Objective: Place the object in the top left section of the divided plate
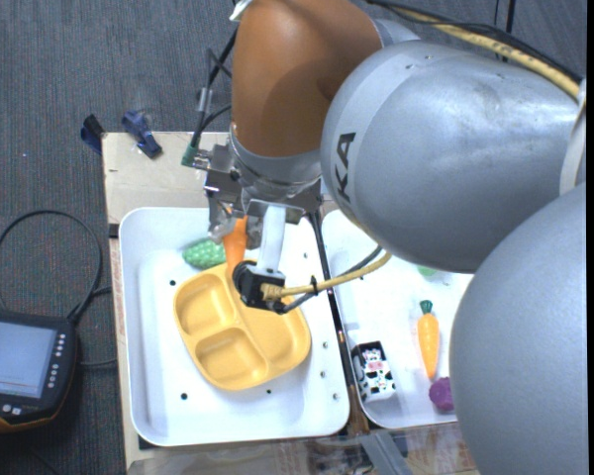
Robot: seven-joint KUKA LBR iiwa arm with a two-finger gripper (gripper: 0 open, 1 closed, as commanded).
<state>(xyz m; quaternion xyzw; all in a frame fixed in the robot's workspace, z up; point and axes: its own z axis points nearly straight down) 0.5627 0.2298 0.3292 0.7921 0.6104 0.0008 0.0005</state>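
Looming closest, my grey arm point(475, 166) crowds the right side. Left of my fingers lies a green object point(205, 254); an orange piece point(236, 242) shows at my gripper point(240, 234), though whether it's pinched I cannot tell. Below sits the yellow divided plate point(240, 336); rightward, a carrot point(429, 336). Releasing from here risks dropping beside the plate's upper left section.

Place: a robot laboratory or test room
Floor: dark grey carpet point(40, 57); cables lie loose on it
Bench: a small board table point(139, 171) with two white bins point(144, 384); toy food lies inside them
Machine: a big grey industrial arm point(455, 156)
Control: a teach pendant point(20, 364) with a screen, lying on the floor
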